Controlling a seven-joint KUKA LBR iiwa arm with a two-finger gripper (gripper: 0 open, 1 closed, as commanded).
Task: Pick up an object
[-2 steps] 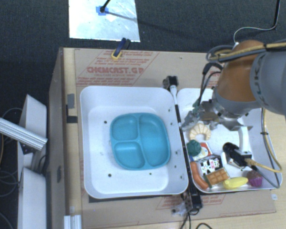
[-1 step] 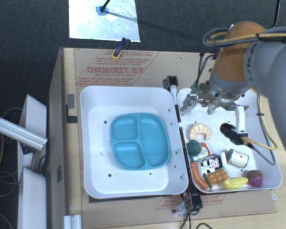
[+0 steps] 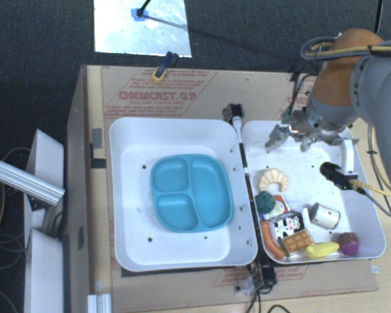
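End effector (image 3: 290,139) spread, fingers down

Two white bins (image 3: 182,130); one blue divided plate (image 3: 190,192); one croissant (image 3: 274,178); one purple fruit (image 3: 348,242).

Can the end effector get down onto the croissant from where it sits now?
Probably yes. The end effector hangs open above the right bin's bare upper floor; the croissant lies just below it, top exposed, nothing between them.

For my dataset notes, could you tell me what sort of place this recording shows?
Probably a robotics lab grasping bench: a grey arm's gripper hangs open over two white bins, one holding toy food such as a croissant, one a blue tray.
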